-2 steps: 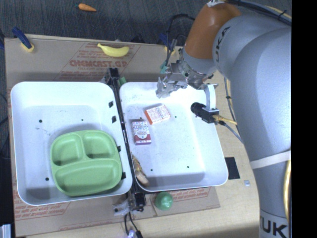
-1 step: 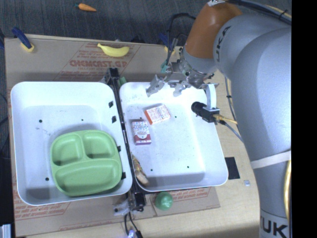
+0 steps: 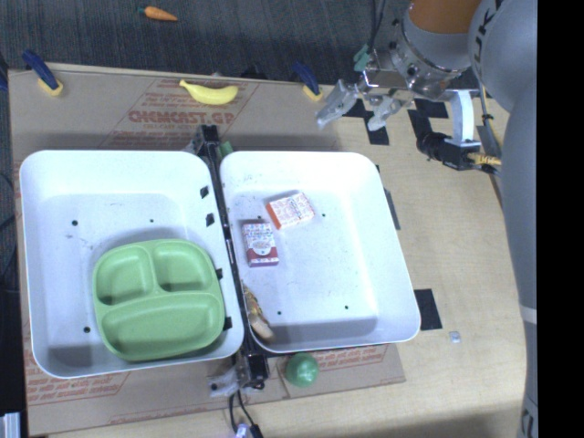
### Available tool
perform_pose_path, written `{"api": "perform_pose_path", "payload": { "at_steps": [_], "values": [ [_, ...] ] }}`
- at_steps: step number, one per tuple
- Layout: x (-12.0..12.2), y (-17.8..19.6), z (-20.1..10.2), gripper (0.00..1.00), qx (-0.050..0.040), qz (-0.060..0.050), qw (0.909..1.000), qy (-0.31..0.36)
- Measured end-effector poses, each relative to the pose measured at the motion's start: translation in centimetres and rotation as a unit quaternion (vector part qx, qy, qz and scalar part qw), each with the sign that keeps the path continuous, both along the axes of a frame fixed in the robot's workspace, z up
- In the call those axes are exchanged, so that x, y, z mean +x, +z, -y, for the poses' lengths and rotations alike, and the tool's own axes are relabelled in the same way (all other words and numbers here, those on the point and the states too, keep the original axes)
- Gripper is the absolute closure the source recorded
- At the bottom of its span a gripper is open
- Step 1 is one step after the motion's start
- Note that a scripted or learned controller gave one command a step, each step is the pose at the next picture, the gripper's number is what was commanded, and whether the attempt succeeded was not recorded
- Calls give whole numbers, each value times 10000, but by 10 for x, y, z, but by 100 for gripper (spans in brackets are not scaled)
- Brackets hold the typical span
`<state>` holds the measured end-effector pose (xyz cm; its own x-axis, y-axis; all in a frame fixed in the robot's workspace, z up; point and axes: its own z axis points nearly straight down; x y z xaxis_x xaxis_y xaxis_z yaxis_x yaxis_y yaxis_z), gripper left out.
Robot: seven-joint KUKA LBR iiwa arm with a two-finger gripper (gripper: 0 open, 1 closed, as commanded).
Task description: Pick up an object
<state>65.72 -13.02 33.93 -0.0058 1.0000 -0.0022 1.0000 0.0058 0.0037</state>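
arm [image 3: 511, 71] raised, gripper [image 3: 351, 101] jaws spread, empty.

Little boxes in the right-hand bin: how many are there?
2. An orange and white box lies near the middle of the right bin; a dark red box sits just left of it, lower down.

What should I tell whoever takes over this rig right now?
Gripper: open, holding nothing, hanging above the bench beyond the right bin's far edge.
Right bin holds an orange-and-white packet and a dark red packet, near its left side.
Left bin holds a green divided tray.
Done: nothing picked yet.
Left: descend, grasp one object, lift.
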Motion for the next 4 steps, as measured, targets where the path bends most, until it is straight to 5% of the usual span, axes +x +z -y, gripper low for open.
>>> {"api": "perform_pose_path", "payload": {
  "at_steps": [1,2,3,4],
  "values": [
    [0,9,-1,100,-3,-11,10000,28],
    [-1,-91,-98,100,14,-46,10000,8],
    [-1,-90,-97,0,9,-35,10000,3],
    [0,11,-111,0,6,-7,10000,5]
  ]
}}
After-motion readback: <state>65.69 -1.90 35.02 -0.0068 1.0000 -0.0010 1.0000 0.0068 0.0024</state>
